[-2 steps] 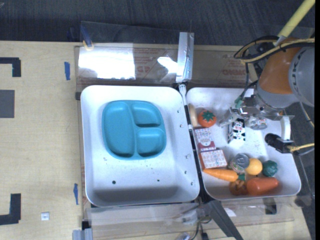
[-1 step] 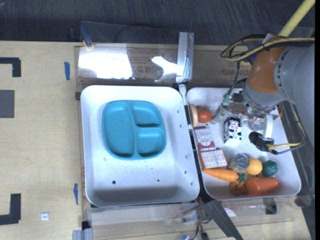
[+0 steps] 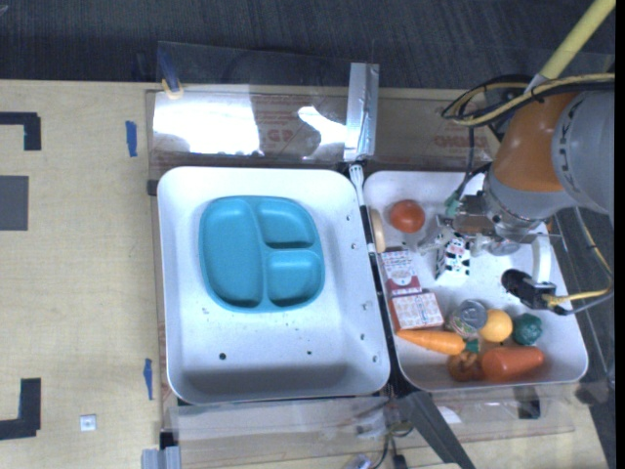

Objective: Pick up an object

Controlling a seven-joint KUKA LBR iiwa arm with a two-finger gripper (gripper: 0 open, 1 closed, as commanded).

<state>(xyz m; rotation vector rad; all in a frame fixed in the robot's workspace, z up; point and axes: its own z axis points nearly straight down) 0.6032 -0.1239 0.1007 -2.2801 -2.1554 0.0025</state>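
Toy (image 3: 454,256), small and white with black patches, lies near the middle of the right bin (image 3: 572,348). The gripper (image 3: 467,231) hangs directly over it, close to its far edge. I cannot tell whether the two touch, nor whether the gripper is open or closed, as the wrist above covers that part.

To the left of the toy, toward the bin's far left corner, sits a red tomato (image 3: 406,215), apart from the rest. Just in front of the tomato, a red-and-white packet (image 3: 400,269) lies flat along the left wall, with a second printed packet (image 3: 417,310) touching its near end.

Along the near wall the things crowd together. An orange carrot (image 3: 431,341) points left, and a round silver can (image 3: 473,315) sits just behind it. A yellow lemon (image 3: 496,326) rests against the can, with a dark green piece (image 3: 527,330) beside the lemon. At the very front, a long red-orange piece (image 3: 510,362) lies next to a small brown one (image 3: 464,365).

The grey arm (image 3: 586,154), with its orange band (image 3: 527,154), comes in over the right bin's far right corner.

The left bin (image 3: 273,350) holds a blue divided plate (image 3: 262,252), set flat toward its far side. Both bins stand on the pale wooden surface (image 3: 78,262).
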